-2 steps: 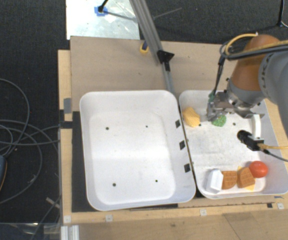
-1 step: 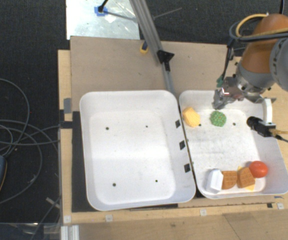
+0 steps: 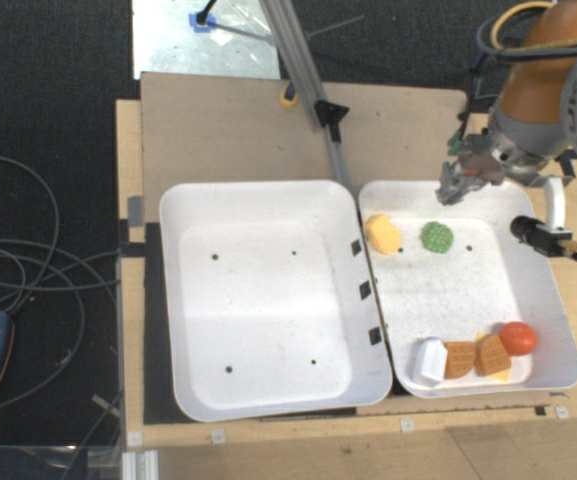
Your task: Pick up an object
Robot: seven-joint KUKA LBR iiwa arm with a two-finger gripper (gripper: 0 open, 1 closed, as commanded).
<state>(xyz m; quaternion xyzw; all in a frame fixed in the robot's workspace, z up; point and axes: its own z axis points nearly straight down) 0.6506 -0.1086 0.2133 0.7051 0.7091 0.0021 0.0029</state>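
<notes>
The right bin (image 3: 543, 298) holds a green bumpy ball (image 3: 436, 236) and a yellow lump (image 3: 383, 234) near its far edge. Along its near edge lie a white cup-like piece (image 3: 429, 360), two orange waffle-like pieces (image 3: 476, 357) and a red ball (image 3: 517, 338). My gripper (image 3: 454, 190) hangs over the far rim of the right bin, just above and to the right of the green ball. Nothing shows between its fingers.
The left bin (image 3: 263, 298) sits beside the right one, joined by black clips (image 3: 365, 289). A slanted grey pole (image 3: 303, 58) crosses the back of the bench. A black fitting (image 3: 533, 233) juts over the right bin's right rim. Cables lie on the floor at left.
</notes>
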